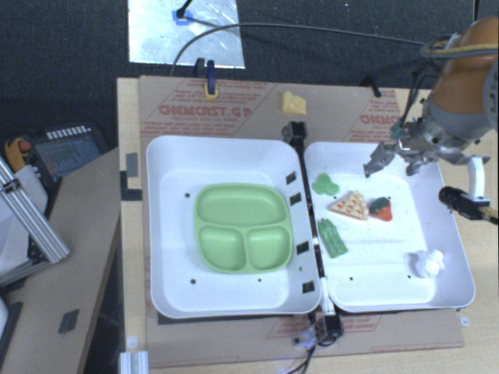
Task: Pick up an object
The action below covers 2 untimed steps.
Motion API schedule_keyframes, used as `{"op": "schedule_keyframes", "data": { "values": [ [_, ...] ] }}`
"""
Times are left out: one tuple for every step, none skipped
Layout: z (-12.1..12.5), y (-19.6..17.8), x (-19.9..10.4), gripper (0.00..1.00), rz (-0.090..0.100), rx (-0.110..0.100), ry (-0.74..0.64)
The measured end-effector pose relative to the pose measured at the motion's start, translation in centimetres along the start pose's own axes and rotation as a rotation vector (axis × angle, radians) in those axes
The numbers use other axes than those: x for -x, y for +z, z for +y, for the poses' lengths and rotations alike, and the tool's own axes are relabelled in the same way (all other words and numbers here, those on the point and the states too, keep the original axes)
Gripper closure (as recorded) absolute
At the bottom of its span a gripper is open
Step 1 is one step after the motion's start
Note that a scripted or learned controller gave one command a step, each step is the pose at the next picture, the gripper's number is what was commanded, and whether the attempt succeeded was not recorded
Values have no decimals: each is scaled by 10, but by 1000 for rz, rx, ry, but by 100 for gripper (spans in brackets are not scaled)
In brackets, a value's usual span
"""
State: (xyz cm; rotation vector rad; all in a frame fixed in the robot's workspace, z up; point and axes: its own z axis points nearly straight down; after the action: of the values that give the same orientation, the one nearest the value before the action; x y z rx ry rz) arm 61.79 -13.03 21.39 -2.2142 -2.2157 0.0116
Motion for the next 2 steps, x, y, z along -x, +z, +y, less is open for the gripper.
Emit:
{"op": "schedule_keyframes", "data": {
  "values": [
    [2,-8,0,0,-2,13,-2],
    [3,54,2,0,-1,11,0]
  ]
}}
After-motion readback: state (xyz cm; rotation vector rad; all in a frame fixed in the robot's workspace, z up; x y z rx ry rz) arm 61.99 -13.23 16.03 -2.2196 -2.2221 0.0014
